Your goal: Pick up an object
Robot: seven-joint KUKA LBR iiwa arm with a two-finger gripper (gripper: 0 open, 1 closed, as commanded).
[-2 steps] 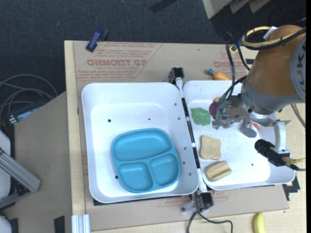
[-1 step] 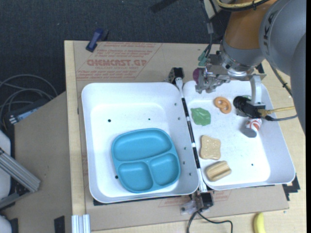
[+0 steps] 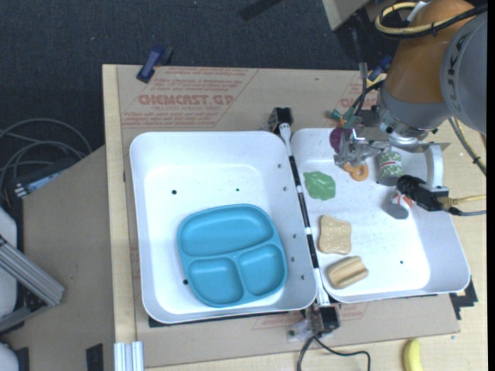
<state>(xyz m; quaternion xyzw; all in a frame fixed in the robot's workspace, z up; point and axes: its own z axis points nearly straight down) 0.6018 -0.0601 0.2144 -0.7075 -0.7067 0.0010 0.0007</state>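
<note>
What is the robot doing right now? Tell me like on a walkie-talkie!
Gripper low over right bin's far end, grip unclear. Orange ring just beneath it. Green piece, two bread pieces lying loose nearby. Blue tray in left bin.

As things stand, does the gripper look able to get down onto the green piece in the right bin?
Probably yes. The green piece lies alone on bare bin floor, apart from the toast-like slice below it. The gripper hangs just up and to its right, with nothing between them.
</note>
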